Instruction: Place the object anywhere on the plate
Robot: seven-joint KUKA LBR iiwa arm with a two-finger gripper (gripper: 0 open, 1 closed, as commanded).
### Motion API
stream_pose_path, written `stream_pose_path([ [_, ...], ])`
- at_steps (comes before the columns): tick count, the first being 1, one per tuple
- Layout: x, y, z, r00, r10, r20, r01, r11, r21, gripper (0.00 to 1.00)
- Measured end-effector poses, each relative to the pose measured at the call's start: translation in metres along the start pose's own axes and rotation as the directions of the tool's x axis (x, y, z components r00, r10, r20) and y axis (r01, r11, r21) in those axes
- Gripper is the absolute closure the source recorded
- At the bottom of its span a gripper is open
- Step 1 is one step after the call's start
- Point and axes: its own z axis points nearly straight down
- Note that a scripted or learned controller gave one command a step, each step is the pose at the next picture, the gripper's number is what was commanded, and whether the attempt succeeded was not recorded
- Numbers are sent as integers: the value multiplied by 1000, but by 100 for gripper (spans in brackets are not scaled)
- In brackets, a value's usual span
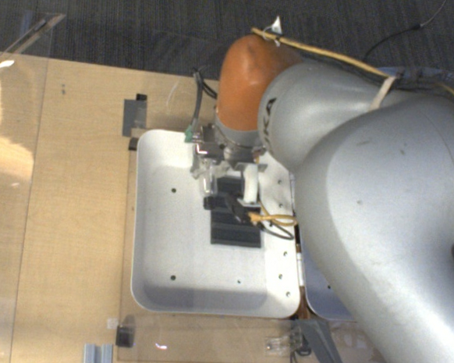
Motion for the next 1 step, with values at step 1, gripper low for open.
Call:
stream_pose_path([
  [1, 68, 7, -59, 993, -118, -1, 118, 993, -4, 100],
])
